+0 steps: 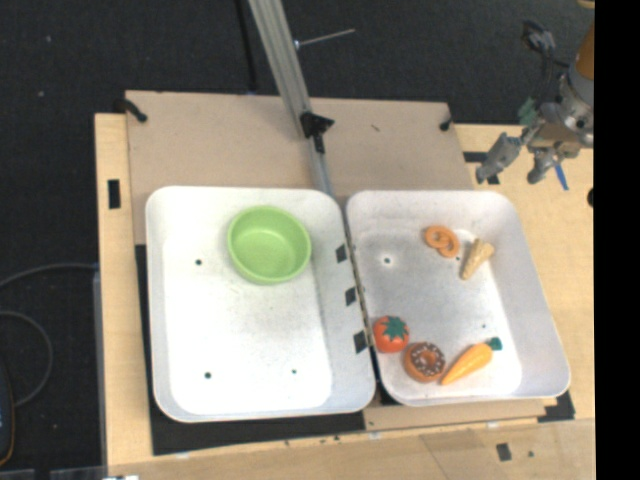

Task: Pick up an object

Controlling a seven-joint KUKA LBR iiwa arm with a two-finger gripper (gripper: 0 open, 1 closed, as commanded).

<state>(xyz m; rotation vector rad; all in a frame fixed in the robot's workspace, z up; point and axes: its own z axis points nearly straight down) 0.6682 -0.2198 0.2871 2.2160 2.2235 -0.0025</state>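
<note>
Five small toys lie loose in my right bin (520,268): tomato (390,334), donut (424,360), carrot (468,361), orange ring (440,239), tan piece (476,258). A green bowl (268,245) sits in the left bin (180,308). My end effector (528,153) hangs beyond the bin's far right corner, carrying nothing; its grip state I cannot tell.

From my remote seat I saw a pale wooden bench (115,298) set against a dark, almost black floor (60,48). A tan cardboard sheet (220,143) lay over the back part of the bench top. A slanted aluminium rail (275,43) ran down from the upper edge toward the middle of the bench, ending in a small black clamp (316,125). Small black tabs marked the bench along its left side and front corner. A thin dark cable (30,313) looped across the floor at the lower left. The light was even and soft, with no strong shadows.
</note>
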